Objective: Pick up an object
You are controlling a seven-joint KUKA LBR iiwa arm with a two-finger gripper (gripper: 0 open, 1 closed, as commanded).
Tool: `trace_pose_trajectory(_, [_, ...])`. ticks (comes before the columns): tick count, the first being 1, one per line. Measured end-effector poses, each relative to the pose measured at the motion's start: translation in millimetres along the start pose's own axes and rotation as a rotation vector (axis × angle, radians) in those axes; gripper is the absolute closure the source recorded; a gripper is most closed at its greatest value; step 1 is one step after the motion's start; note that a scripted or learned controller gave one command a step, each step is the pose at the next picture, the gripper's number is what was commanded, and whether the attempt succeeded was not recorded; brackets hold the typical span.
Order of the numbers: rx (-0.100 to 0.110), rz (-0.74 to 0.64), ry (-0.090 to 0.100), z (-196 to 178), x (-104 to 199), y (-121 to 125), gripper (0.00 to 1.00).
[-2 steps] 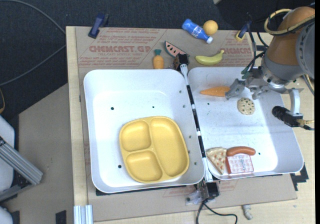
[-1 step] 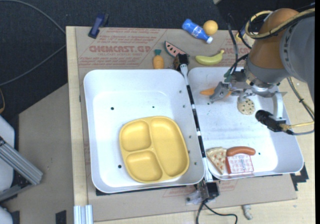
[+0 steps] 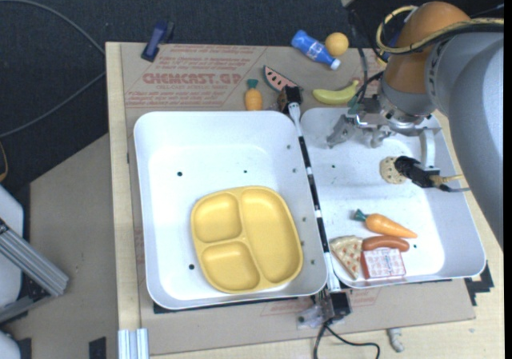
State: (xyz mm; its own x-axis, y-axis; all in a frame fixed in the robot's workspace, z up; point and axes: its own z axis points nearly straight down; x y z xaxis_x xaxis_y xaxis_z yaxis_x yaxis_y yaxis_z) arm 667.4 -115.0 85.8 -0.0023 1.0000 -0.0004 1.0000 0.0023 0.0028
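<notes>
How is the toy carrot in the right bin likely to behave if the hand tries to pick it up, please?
The carrot looks like smooth moulded plastic, so probably stiff, light and a little slippery. Its tapered, rounded body could roll or pivot when nudged. It lies close against the sausage, which might shift with it. The hand is near the bin's far end, apart from it.

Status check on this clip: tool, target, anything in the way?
Tool at right bin's far edge, nothing visibly held. Carrot, cookie, pizza slice loose in bin. No obstruction seen.
</notes>
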Motion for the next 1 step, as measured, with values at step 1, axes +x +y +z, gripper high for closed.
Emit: trace_pose_trajectory(1, [0.005, 0.004, 0.000, -17.8, -25.5, -176.7, 0.00])
